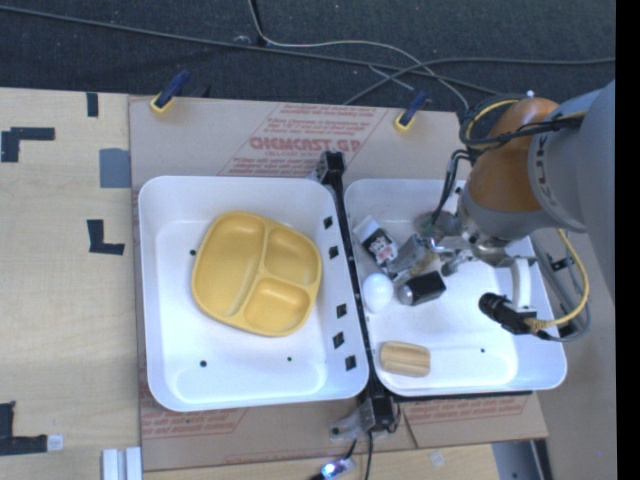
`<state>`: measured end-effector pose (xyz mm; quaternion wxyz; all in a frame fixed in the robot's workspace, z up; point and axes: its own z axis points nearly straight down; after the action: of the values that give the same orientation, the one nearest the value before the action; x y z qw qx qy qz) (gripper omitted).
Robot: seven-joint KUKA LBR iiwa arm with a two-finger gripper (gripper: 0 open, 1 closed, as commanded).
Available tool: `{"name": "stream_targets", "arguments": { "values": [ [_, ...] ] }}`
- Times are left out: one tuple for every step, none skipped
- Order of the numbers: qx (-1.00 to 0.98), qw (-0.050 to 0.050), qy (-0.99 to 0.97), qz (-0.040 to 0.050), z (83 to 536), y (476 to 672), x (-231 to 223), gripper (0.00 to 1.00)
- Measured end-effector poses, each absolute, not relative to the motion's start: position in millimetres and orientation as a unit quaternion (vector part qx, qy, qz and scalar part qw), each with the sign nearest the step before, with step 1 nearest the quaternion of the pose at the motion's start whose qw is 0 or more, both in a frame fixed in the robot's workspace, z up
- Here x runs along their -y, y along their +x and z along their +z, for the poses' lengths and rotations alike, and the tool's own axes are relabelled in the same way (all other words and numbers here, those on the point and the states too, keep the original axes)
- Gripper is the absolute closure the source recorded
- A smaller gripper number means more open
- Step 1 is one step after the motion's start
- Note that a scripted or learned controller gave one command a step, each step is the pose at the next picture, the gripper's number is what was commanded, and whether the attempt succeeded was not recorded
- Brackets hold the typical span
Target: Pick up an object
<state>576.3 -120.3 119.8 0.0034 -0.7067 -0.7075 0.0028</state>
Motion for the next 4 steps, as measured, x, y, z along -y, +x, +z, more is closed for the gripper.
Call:
{"name": "stream_targets", "arguments": {
  "values": [
    [0.708,0.002,-0.706,0.0006,83.9,576.8,119.1,0.00],
    [0.708,0.000,-0.706,0.0013,93.2,577.0,119.9,1.00],
    [0.708,0.000,-0.706,0.0000,134.4,577.2,115.5,1.00],
    [0.708,0.000,-0.706,-0.0002,191.1,570.7,110.3,1.00]
  ]
}}
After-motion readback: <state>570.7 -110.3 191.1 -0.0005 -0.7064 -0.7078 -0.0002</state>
